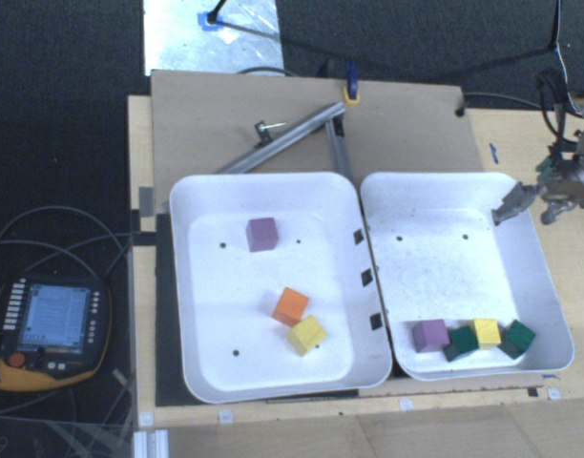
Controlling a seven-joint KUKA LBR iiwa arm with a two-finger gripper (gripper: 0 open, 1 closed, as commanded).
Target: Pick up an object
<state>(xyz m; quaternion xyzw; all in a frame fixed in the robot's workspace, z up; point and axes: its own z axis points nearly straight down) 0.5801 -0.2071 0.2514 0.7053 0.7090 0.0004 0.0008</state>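
Open floor above 4 cubes [473,336]

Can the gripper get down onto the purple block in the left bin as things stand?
Probably yes. The purple block sits alone in the left bin, apart from the orange block and with nothing above it. The gripper is at the right bin's far edge, so it must cross over.

Setting: robotics laboratory.
Evidence: teach pendant [46,332] laid on dark carpet [63,113]; cabled bench [406,122] fitted with white bins [192,256].
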